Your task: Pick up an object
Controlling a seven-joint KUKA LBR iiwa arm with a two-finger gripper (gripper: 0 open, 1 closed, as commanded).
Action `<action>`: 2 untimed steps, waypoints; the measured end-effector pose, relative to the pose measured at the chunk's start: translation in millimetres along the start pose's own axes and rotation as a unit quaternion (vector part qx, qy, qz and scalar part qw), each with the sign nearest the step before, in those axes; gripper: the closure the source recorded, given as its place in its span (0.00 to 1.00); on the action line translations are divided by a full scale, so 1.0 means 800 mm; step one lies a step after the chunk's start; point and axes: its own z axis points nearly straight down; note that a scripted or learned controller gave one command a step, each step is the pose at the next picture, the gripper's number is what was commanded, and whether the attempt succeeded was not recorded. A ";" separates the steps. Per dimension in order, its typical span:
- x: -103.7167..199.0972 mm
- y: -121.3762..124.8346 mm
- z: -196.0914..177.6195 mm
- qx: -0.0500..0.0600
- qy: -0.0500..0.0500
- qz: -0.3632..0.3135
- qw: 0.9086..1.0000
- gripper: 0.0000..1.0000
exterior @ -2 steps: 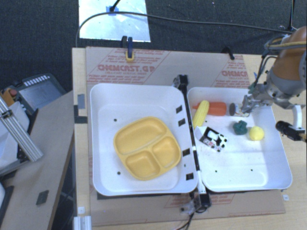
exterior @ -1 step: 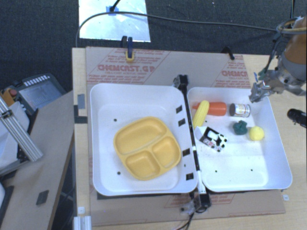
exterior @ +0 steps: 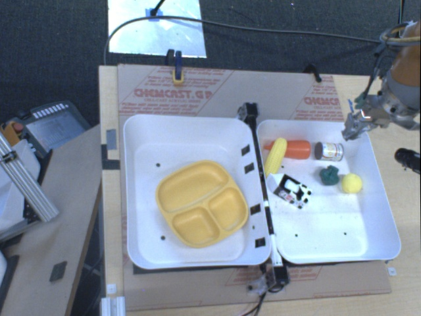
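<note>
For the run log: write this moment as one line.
pincer above right bin far edge | nothing held | nearest: small jar | yellow tray in left bin

Yellow divided tray (exterior: 200, 203) in a white bin (exterior: 141, 176). Yellow corn (exterior: 275, 155), orange carrot (exterior: 297, 149), green lump (exterior: 329, 174), yellow ball (exterior: 352, 184), black-and-white patterned piece (exterior: 293, 191).

Even, bright overhead light, faint shadows, slight softness, and glare on the foil sheet (exterior: 156, 17).
</note>
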 end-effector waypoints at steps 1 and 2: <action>0.056 -0.014 -0.011 0.001 0.001 -0.002 1.000 1.00; 0.116 -0.021 -0.003 0.002 0.002 -0.001 1.000 1.00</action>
